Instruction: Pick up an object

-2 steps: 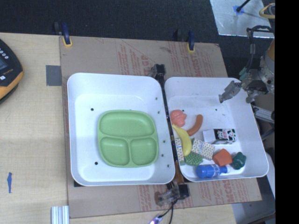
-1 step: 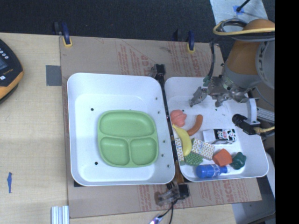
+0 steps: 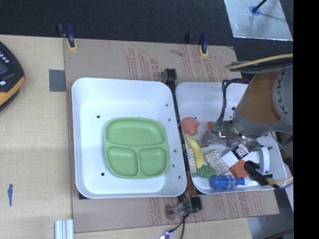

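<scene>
The right white bin [image 3: 199, 91] holds a heap of small objects. Among them are a salmon-pink lump [image 3: 190, 125], a yellow banana [image 3: 195, 151], a green toy [image 3: 206, 172], a blue bottle [image 3: 225, 182], an orange block [image 3: 239, 169] and a patterned piece [image 3: 214, 158]. My gripper [image 3: 220, 131] hangs low over the middle of this bin, just right of the pink lump and above the banana. The grey wrist with its orange band [image 3: 256, 101] covers the bin's right part. I see no object lifted.
The left white bin [image 3: 87, 98] holds a green divided plate [image 3: 135, 147]. Both bins rest on a cardboard sheet [image 3: 124, 59] clamped at its far edge. A yellow-and-black device [image 3: 9, 78] lies at the bench's left edge.
</scene>
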You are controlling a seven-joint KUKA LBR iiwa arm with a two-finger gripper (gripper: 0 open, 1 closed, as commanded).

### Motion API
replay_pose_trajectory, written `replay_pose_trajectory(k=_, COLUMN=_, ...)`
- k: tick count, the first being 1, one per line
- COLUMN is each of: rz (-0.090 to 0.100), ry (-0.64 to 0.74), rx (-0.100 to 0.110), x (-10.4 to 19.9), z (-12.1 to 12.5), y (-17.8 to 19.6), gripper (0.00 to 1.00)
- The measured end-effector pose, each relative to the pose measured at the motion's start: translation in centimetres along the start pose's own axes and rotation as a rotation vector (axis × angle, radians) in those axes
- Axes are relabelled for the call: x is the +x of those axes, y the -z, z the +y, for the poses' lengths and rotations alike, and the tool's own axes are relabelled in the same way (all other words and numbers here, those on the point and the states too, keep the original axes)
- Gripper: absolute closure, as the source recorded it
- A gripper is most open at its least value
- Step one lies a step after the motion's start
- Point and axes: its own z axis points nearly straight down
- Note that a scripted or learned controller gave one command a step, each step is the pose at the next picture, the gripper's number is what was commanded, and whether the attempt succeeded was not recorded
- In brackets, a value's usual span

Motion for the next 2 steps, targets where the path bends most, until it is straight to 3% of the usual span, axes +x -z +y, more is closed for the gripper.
replay_pose_trajectory(k=1, rz=-0.001, ry=0.002, rx=-0.002, x=2.0, z=4.9, y=0.1, gripper=0.00)
replay_pose_trajectory(k=2, rz=0.000, ry=0.001, rx=-0.002, x=0.9, z=10.1, y=0.1, gripper=0.00)
